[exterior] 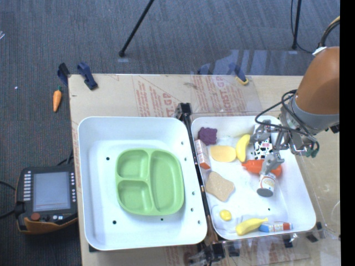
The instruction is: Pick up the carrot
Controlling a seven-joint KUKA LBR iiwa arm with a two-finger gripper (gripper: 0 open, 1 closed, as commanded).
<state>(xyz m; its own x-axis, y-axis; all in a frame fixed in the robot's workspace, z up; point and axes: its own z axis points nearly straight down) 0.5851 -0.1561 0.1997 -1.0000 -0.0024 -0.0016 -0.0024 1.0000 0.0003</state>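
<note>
While the grey arm reaches into the right white bin (302, 190), its end effector (270, 162) is seen directly over the orange carrot (256, 167); finger spread cannot be told. A yellow banana (242, 147) and a small can (265, 185) are placed just beside.

A: Count of containers? B: Two shallow white plastic bins, left (89, 148) and right (302, 187); one light green three-compartment plastic tray (150, 182).

A: Yellow items? B: Two yellow toy bananas, one upper (242, 147), one lower (249, 225); one pale yellow oval piece (223, 153); one small round yellow piece (225, 215).

A: Remainder? B: One tan slice of toy bread (219, 186); one purple lumpy piece (208, 135); two orange toy carrots, one in the right bin (256, 167), one on the floor (56, 100); one small grey can (265, 185).
</note>
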